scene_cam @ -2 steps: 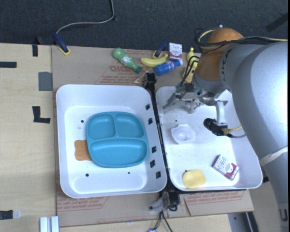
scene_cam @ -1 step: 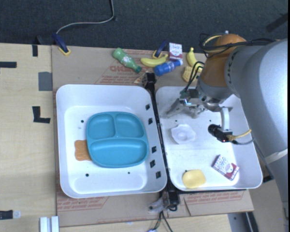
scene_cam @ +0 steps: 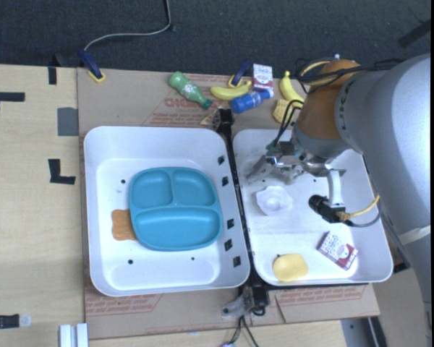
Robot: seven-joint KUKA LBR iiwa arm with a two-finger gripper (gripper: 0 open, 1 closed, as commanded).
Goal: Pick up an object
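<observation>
The left bin holds a blue divided plate lying over an orange piece. In the right bin a clear cup sits just beneath the gripper; whether its fingers grip anything, I cannot tell. Nearer lie a yellow lump and a red-and-white packet

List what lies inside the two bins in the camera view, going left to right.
Orange item tucked under the plate's left edge → blue divided plate → small clear cup → yellow item → red-and-white packet. The gripper hangs above the cup, over the right bin.
</observation>
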